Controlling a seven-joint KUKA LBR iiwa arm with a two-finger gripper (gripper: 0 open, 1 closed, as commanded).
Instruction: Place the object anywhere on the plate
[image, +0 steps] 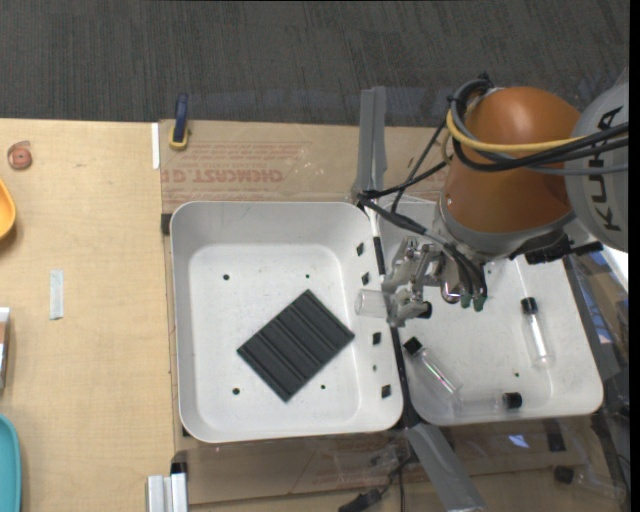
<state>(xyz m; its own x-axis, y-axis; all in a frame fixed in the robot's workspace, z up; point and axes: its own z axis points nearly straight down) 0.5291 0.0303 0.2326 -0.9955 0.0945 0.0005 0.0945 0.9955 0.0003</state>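
A dark ribbed rectangular plate lies at a slant on the floor of the left bin. My gripper hangs over the divider between the two bins, just right of the plate's upper corner. Its fingers are shut on a small clear tube, which sticks out to the left above the left bin's right wall. The orange and grey wrist hides the back of the right bin.
In the right bin lie two more clear tubes with black caps, one at the right and one near the left wall, plus a small black piece. Cables loop around the wrist. A wooden bench top lies left of the bins.
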